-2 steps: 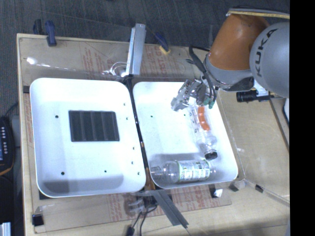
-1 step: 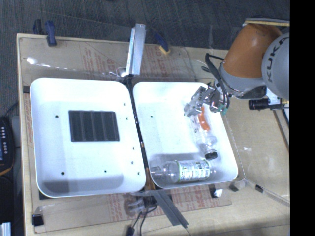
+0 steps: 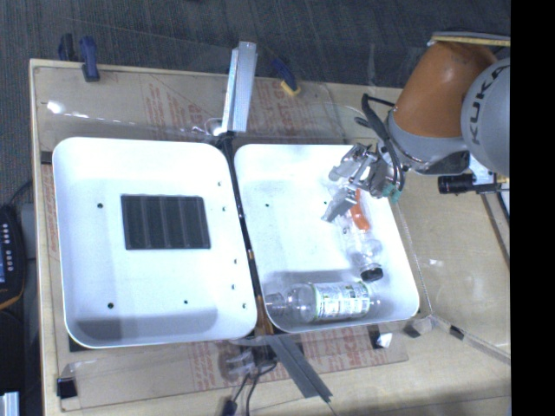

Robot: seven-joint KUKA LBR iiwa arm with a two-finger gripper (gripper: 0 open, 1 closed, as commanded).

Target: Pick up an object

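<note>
My gripper (image 3: 345, 198) hangs over the upper right part of the right bin (image 3: 277, 180), at the end of the grey and orange arm coming in from the right. Just below it a small clear bottle (image 3: 365, 246) with an orange label and a black cap lies along the bin's right wall. Its orange end reaches up under the gripper. A larger clear bottle (image 3: 325, 302) with a printed label lies on its side along the front wall. A dark ridged rectangular pad (image 3: 165, 222) lies flat in the left bin (image 3: 87, 172).
A metal post (image 3: 238, 85) stands upright behind the seam between the bins. Blue clamps (image 3: 87, 57) grip the back edge of the bench. Cables run beside the arm at the right.
</note>
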